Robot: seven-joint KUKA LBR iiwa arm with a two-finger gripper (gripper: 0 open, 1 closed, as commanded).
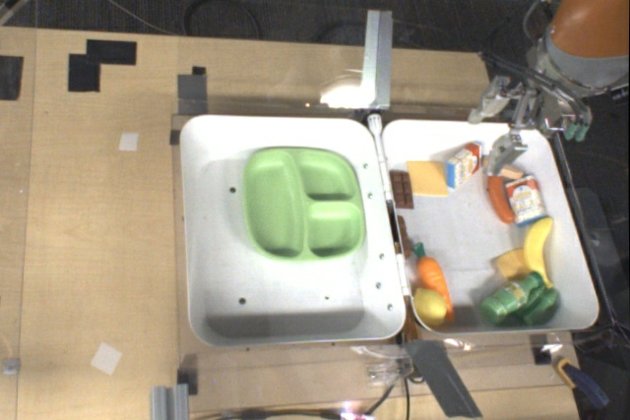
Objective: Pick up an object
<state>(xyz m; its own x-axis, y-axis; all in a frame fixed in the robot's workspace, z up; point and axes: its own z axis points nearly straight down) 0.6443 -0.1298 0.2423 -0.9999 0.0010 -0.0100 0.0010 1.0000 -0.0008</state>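
The right bin (463, 231) holds several toy foods. A small white, blue and orange carton (461, 164) lies beside a yellow cheese slice (428, 178). A red packet with a white label (517, 199) lies near the right wall, with a banana (538, 246) and a yellow wedge (510, 263) below it. A green vegetable (517, 302), a carrot (431, 275), a lemon (430, 307) and a brown chocolate bar (401, 189) lie along the near and left sides. My gripper (507, 155) hangs over the bin's far right part, between the carton and the red packet, with nothing seen in it.
A green divided plate (300, 202) lies in the left bin (212, 270). A metal post (378, 59) stands behind the wall between the bins. The arm's orange band (591, 0) is above the right bin's far right corner.
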